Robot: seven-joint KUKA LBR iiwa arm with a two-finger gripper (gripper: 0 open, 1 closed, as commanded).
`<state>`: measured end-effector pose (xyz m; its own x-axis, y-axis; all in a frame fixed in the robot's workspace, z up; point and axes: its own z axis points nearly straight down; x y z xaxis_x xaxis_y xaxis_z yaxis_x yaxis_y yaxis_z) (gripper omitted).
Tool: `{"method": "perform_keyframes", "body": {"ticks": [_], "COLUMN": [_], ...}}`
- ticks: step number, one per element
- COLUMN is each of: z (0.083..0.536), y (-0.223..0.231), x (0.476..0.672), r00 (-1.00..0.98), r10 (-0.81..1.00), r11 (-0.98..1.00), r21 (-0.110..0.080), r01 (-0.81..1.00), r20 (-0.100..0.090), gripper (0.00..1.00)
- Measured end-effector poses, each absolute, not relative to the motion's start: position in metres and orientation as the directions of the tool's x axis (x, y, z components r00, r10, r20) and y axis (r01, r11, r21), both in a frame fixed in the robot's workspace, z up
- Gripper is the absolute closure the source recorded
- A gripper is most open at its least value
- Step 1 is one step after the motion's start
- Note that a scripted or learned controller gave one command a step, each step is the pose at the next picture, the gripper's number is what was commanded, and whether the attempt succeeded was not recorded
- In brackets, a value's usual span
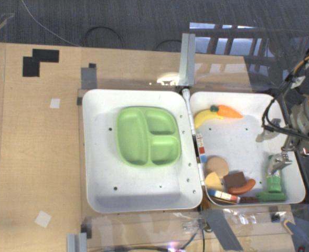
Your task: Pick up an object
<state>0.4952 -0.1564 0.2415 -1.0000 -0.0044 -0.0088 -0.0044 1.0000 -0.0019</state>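
Observation:
The right bin (233, 135) holds toy food. A yellow banana (205, 118) and an orange carrot (227, 111) lie at its far left. A round tan cookie (216, 166), a yellow wedge (213, 180), a brown block (234, 179), a red sausage (243, 186) and a marker (223, 195) crowd its near edge. A green block (274, 187) lies at the near right corner. My gripper (276, 167) hangs at the bin's right side, just above the green block and apart from the other pieces.
The left bin (99, 182) carries a green divided plate (146, 136). A metal divider (193, 138) separates the two bins. Black cables loop around the arm (306, 114) at the right edge. Wooden bench surface lies to the left.

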Motion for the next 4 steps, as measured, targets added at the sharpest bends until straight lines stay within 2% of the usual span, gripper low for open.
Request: {"method": "perform_keyframes", "body": {"ticks": [1, 2, 3, 4], "z": [0.096, 0.090, 0.089, 0.089], "y": [-0.176, -0.122, -0.113, -0.113], "x": [0.528, 0.564, 0.648, 0.658], "r00": [-0.999, -0.992, -0.990, -0.900], "r10": [0.046, 0.126, -0.142, -0.436], "r11": [0.999, 0.992, 0.990, 0.900], "r21": [-0.002, 0.001, -0.002, -0.008], "r01": [0.046, 0.126, -0.142, -0.436], "r20": [-0.009, -0.017, 0.008, 0.002], "gripper": [0.00, 0.00, 0.00, 0.00]}}
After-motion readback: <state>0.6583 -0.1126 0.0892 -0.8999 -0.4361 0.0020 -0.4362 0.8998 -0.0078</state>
